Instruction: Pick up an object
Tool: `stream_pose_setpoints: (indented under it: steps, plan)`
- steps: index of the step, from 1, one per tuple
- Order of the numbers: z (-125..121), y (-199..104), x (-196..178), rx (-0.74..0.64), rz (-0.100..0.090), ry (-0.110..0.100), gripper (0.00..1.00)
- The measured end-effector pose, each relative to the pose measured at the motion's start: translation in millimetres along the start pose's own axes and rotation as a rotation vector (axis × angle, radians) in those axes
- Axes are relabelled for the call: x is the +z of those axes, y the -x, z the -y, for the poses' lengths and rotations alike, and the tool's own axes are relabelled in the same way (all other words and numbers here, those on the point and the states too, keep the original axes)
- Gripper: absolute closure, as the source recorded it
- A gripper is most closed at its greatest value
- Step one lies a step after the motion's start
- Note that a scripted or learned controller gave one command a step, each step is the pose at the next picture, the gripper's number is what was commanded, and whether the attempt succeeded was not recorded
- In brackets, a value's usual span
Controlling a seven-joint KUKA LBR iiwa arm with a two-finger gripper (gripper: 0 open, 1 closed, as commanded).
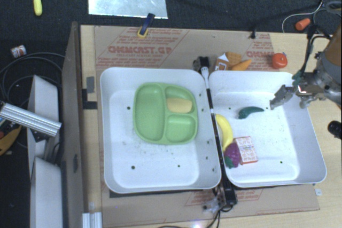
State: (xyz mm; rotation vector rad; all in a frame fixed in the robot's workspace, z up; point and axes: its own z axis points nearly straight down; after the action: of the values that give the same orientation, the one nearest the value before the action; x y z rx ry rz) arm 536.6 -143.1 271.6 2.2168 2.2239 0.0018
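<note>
- Both white bins (155, 179) look like smooth, slightly glossy plastic.
- The green divided plate (163, 114) is matt plastic.
- The banana (224, 131) and grapes (232, 154) look like smooth toy plastic.
- The small box (246, 149) is printed card.
- The board under the bins (176, 45) is matt brown cardboard.

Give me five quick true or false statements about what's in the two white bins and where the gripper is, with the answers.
1. The green divided plate lies in the left bin. True.
2. A yellow piece sits in one compartment of that plate. True.
3. The banana is in the left bin. False: it lies in the right bin, against its left wall.
4. The gripper is holding the dark green piece. False: that piece lies on the bin floor, apart from the gripper.
5. The small red and white box lies beside the purple grapes. True.
</note>
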Motion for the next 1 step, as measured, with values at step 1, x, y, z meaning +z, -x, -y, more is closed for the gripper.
stream_pose_setpoints:
  steps: [1]
  plan:
    - [-55.0,-28.2,161.6,-0.005,-0.001,0.0,0.0]
